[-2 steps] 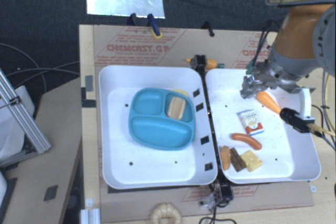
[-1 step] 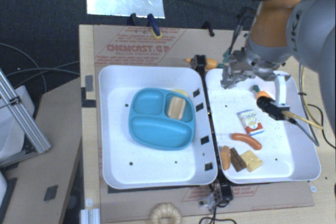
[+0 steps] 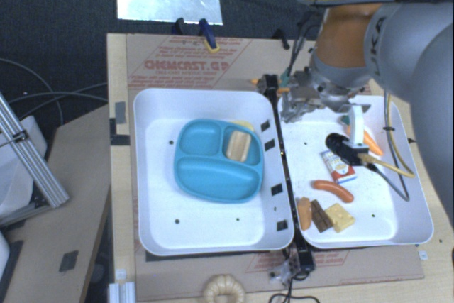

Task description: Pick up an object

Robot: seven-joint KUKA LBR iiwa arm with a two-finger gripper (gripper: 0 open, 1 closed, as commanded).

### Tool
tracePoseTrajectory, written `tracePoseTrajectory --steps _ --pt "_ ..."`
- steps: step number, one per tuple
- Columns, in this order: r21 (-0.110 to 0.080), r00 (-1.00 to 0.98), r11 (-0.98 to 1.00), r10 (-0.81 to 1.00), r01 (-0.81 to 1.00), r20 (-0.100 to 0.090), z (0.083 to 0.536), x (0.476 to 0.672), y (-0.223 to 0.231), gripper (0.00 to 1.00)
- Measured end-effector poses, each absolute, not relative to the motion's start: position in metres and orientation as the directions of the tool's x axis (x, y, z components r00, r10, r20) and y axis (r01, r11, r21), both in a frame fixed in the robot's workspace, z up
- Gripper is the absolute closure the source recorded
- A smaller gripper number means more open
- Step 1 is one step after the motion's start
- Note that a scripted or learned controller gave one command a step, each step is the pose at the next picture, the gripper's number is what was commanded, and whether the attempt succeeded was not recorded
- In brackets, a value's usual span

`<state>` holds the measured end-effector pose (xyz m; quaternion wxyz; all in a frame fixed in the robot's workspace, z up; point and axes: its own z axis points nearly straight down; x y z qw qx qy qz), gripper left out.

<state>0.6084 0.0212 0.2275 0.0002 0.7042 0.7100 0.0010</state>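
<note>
So the arm (image 3: 404,32) comes in from the right and the gripper (image 3: 293,108) sits low over the top left corner of the right bin (image 3: 408,223), right up against the wall it shares with the left bin (image 3: 156,152). Honestly can't tell from this angle how far open it is, or whether it has hold of anything, since the metal bits just blur together.

The pickable stuff is mostly spread through the right bin, well apart from the gripper. There's a red and white packet (image 3: 339,165) around the middle, with a little sausage (image 3: 333,189) just below it. An orange carrot (image 3: 373,145) lies beside a white and green piece (image 3: 357,125) further right.

Along the bottom edge three things sit in a row, touching or nearly so: a tan piece (image 3: 304,213), a dark brown block (image 3: 320,216) and a yellow wedge (image 3: 342,218).

Over in the left bin, a blue divided plate (image 3: 206,177) holds a slice of bread (image 3: 238,146) in its upper right compartment.
</note>
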Motion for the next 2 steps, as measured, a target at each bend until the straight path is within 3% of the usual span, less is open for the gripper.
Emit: tracePoseTrajectory --steps 2 --pt "0.003 -0.005 0.005 1.0 1.0 0.0 0.2349 0.6181 0.0184 1.0"
